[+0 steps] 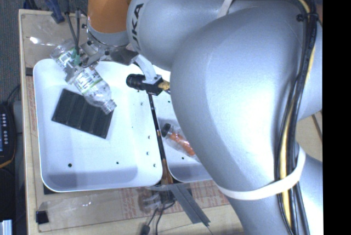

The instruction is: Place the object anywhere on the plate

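White shallow bins (82, 173) frame the gripper (82, 58), seemingly clenched on a clear crumpled plastic bottle (90, 85) beneath it; lift slowly toward the dark ridged rectangular plate (81, 113) just below.

A clear plastic bottle (88, 83) with a white label is seen beside a ribbed black rectangular pad (82, 113) in a white shallow bin (88, 173) (an orange object (184, 145) alongside).

Open floor across the near half of the left bin (82, 171), free to pass. Blocked further in by the dark ribbed plate (81, 113), with the clear plastic bottle (88, 83) lying tilted at its far edge. Right bin (184, 173) mostly covered by the arm (236, 91) overhead.
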`<act>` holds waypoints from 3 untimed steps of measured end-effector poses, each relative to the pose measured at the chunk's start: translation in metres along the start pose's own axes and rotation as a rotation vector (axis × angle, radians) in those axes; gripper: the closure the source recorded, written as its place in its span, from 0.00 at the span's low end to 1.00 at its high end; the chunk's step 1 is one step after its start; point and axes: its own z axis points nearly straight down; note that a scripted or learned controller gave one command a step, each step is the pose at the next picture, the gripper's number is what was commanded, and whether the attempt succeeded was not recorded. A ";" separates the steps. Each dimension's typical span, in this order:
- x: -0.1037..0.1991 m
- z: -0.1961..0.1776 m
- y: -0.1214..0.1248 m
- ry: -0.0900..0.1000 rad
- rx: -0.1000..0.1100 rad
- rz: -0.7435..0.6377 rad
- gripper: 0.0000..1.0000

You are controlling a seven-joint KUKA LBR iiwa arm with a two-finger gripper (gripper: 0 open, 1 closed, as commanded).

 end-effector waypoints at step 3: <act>-0.038 -0.030 -0.043 0.000 -0.001 -0.055 1.00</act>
